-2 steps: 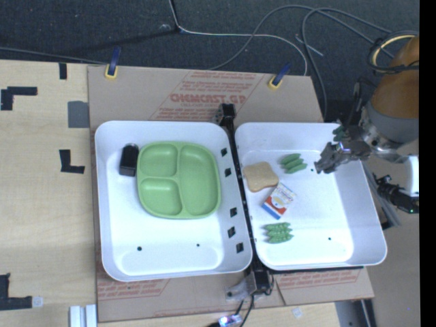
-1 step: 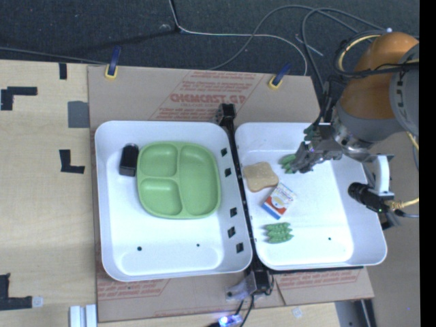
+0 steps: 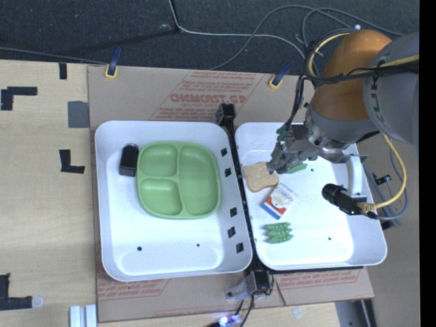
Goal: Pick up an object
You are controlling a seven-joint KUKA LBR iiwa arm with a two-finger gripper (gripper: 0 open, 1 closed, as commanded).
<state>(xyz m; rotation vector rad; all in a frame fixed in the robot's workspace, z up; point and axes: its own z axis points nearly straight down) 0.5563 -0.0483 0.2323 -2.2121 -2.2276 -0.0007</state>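
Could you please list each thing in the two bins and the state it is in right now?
green divided plate: flat in left bin, compartments bare
black block: beside the plate's left rim
toast slice: flat in right bin, under the claw
small packet: lying flat
green pea pod: lying flat

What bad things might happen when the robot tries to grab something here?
The gripper sits right at the edge of the toast slice, so it may only nudge it and come up with nothing. The toast lies close to the divider between the bins, so a push might jam it against that wall. The small carton is just below, and it may get knocked aside too.
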